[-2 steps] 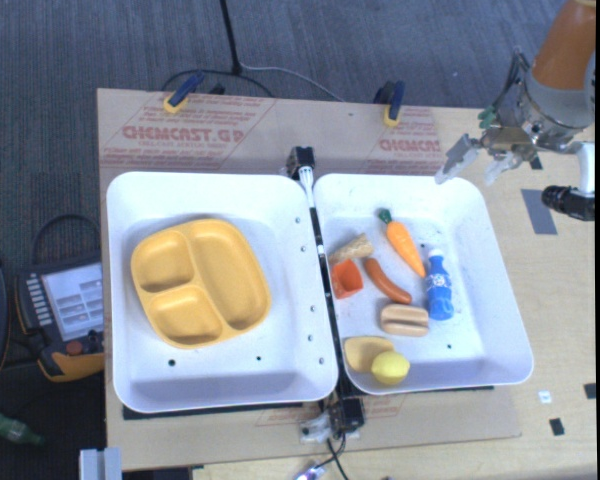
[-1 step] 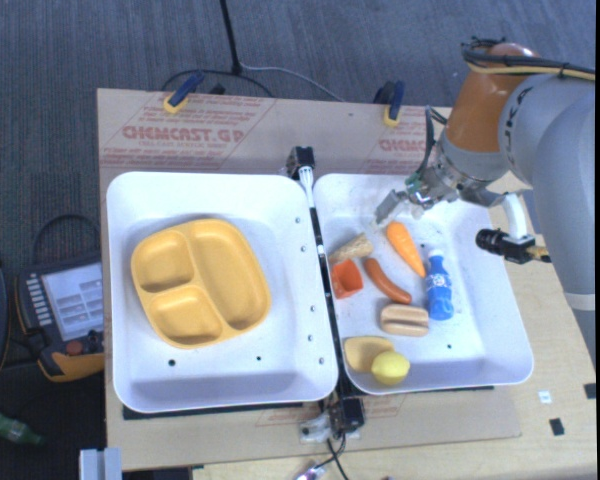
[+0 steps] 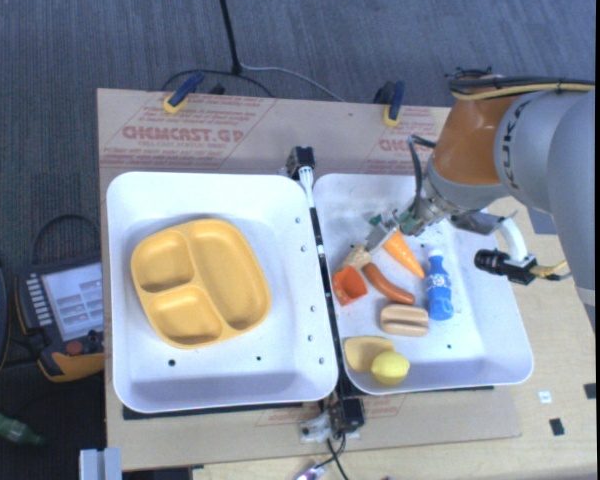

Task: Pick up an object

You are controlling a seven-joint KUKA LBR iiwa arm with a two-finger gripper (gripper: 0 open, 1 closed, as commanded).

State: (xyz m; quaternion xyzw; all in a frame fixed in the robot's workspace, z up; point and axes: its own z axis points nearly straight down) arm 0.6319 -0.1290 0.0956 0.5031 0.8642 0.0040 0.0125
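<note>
- Camera view, looking down at a slant: the things to pick lie in the right bin (image 3: pixel 500 363), clustered toward its left and middle.
- An orange carrot (image 3: pixel 404 254) lies on a slant near the bin's middle, its green top pointing up-left, just below the end effector (image 3: pixel 410 218).
- Just beside the carrot on its lower left lies a reddish sausage (image 3: pixel 388 282), and left of that an orange-red cup-like piece (image 3: pixel 349 285) close to the bin's left wall.
- A blue bottle (image 3: pixel 439 286) with a white cap lies to the right of the carrot, roughly lengthwise top to bottom.
- Below the sausage sits a hot dog bun (image 3: pixel 404 319); near the bin's front edge a yellow lemon (image 3: pixel 389 367) rests against a tan, rounded piece (image 3: pixel 363 349).
- The end effector hangs low over the upper middle of the right bin, just above the carrot's top; whether its grasp is released or clenched I cannot tell, and nothing is visibly held.
- The arm (image 3: pixel 520 153), grey with an orange band, reaches in from the right.
- The left bin (image 3: pixel 140 193) holds a yellow divided plate (image 3: pixel 199 281) with three compartments.
- Both bins sit on a brown board surface (image 3: pixel 180 133) with printed lettering, clamped at its far edge.
</note>
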